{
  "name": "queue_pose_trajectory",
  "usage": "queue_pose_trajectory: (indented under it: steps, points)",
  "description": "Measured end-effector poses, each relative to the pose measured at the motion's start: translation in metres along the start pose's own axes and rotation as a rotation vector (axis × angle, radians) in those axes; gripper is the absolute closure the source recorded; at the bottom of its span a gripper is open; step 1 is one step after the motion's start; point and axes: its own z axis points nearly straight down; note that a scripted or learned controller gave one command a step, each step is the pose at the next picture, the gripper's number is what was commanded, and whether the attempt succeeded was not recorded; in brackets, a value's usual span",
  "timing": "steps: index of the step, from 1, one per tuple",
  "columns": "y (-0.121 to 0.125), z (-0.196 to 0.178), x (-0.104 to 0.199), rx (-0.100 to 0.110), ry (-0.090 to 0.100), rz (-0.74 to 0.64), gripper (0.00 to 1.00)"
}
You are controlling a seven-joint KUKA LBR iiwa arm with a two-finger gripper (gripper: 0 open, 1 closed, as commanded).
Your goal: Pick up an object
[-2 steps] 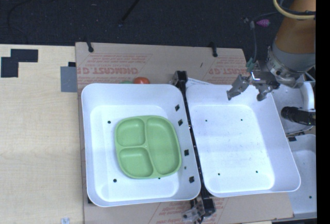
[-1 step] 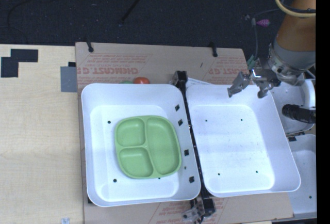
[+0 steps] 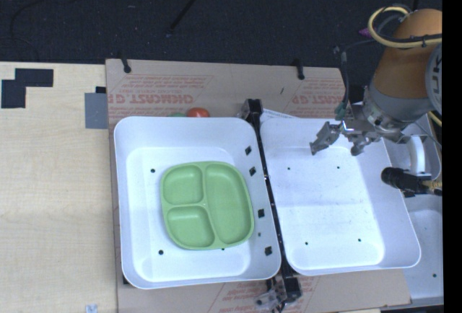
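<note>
The gripper (image 3: 340,138) hangs with its fingers spread and nothing between them, over the far right part of the right bin (image 3: 339,261), well apart from the green divided plate (image 3: 206,204), which lies flat in the middle of the left bin (image 3: 137,160). A small red object (image 3: 198,113) sits just beyond the left bin's far wall. The likely failure is a grasp closing on air: the arm would need to cross the divider, and the plate's low, smooth rim gives the fingers little to pinch, so they could slide off or merely push it.

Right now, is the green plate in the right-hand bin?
No. The green divided plate lies in the left bin; the gripper hangs over the right bin, nothing between its open fingers.
</note>
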Motion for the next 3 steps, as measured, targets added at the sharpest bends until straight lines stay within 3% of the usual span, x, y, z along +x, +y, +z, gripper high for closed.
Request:
queue_pose_trajectory:
  steps: [2, 3]
  points:
    - [0.005, 0.093, -0.002, -0.002, 0.000, 0.001, 0.00]
    - [0.006, 0.080, -0.004, -0.004, 0.000, 0.003, 1.00]
